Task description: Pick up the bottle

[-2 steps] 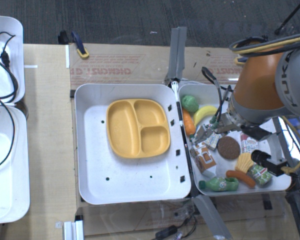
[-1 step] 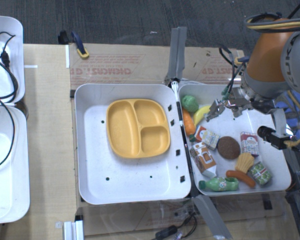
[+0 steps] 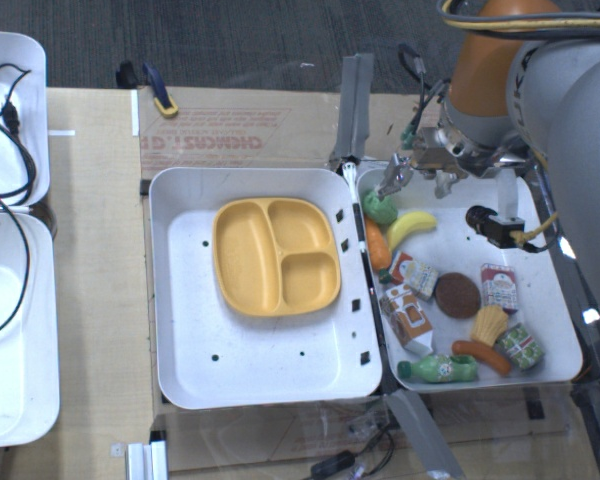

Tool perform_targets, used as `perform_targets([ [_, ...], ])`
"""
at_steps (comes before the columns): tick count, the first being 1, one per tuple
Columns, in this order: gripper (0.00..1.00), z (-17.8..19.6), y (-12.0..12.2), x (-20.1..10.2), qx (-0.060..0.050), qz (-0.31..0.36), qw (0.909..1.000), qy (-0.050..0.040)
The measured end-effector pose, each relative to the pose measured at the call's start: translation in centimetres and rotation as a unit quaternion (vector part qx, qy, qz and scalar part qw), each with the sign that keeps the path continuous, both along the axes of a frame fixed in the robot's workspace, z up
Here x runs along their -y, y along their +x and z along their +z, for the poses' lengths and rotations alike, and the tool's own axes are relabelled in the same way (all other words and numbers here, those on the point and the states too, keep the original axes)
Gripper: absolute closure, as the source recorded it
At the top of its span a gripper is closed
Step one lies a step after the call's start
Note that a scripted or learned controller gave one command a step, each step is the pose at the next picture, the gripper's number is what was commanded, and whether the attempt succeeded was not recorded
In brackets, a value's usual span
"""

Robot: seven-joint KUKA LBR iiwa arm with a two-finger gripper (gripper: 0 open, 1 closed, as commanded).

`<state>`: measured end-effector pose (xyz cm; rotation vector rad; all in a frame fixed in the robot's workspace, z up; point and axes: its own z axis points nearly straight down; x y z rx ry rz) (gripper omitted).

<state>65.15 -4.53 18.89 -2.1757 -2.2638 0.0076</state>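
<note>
The bottle (image 3: 437,369) is green and lies on its side along the front edge of the right bin (image 3: 555,298), among toy foods. My gripper (image 3: 420,176) hangs over the far left corner of that bin, well behind the bottle. Its fingers stand open with only bin floor between them. A small green toy (image 3: 380,208) and a banana (image 3: 410,227) lie just in front of the gripper.
A carrot (image 3: 378,245), a small carton (image 3: 408,318), a brown disc (image 3: 457,295), a red packet (image 3: 499,288), a sausage (image 3: 480,355) and a green packet (image 3: 520,346) crowd the right bin. In the left bin (image 3: 180,298) lies a yellow divided plate (image 3: 277,255).
</note>
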Motion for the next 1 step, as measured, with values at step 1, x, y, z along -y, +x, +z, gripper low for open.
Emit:
perform_targets([
  [1,0.00,0.00,0.72,-0.70,0.000,-0.019,0.9998,-0.0004],
])
